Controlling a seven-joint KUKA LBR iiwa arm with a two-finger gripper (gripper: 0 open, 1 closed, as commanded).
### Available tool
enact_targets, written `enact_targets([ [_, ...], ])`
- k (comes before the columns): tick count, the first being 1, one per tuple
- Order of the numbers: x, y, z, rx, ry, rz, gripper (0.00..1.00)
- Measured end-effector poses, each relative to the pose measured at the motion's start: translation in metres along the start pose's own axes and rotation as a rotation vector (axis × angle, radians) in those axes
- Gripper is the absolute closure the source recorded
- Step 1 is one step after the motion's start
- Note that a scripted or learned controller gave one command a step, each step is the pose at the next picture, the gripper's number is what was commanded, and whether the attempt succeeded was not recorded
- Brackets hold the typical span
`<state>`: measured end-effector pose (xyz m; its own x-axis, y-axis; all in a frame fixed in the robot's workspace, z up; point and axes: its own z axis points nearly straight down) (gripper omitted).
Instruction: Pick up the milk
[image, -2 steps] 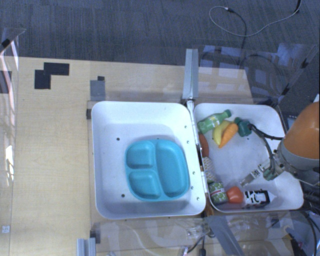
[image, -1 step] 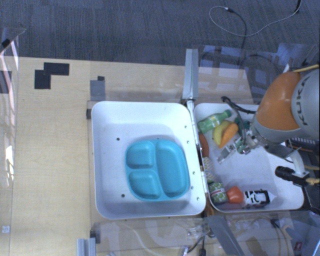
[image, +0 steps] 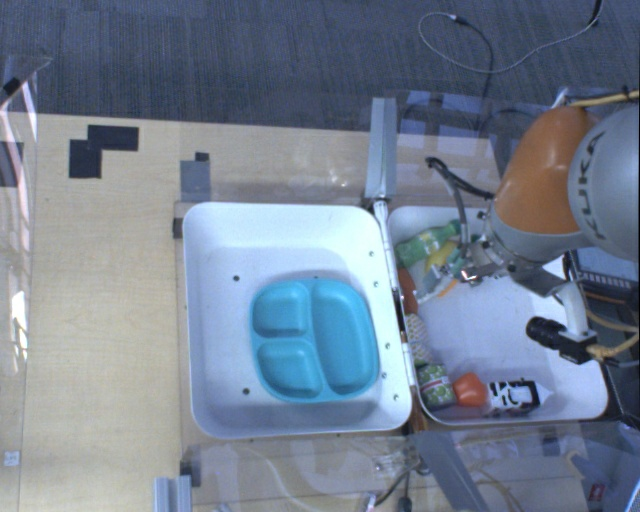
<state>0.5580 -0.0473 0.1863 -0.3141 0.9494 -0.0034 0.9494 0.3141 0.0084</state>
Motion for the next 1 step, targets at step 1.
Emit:
enact_targets([
  [1, -0.0617, -0.0590, 0.0335, 0.003, 0.001, -0.200, 0.00],
])
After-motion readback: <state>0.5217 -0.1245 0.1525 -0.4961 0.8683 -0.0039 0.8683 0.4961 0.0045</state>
